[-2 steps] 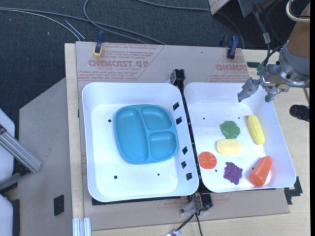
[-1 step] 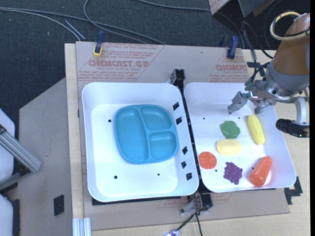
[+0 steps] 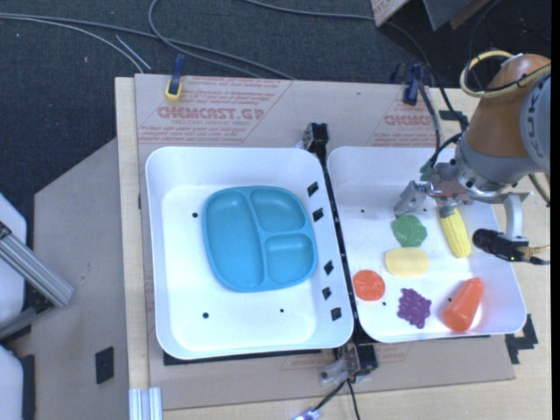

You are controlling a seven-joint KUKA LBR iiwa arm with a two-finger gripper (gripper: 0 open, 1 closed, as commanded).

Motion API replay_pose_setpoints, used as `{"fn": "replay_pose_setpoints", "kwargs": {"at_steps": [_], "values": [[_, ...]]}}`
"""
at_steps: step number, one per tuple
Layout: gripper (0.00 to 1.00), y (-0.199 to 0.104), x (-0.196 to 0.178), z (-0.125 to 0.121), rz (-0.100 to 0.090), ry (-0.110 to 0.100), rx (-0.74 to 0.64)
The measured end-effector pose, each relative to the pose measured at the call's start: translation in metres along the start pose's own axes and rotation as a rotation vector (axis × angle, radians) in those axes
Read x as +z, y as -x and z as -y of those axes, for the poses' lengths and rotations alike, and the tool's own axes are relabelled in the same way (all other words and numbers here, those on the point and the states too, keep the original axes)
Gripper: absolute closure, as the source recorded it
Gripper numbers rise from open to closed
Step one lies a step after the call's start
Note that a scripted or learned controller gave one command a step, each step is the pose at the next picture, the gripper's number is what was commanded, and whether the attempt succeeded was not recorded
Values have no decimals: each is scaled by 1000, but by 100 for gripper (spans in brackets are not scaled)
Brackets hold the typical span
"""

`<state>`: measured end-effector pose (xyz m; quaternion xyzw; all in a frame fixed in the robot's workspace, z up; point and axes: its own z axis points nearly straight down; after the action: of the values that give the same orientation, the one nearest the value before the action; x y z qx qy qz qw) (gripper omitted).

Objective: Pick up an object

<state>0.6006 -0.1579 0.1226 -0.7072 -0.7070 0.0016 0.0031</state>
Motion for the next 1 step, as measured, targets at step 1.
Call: {"fn": "replay_pose_setpoints", "kwargs": {"at_steps": [1], "values": [[0, -1, 40, 0, 0, 1, 0]]}}
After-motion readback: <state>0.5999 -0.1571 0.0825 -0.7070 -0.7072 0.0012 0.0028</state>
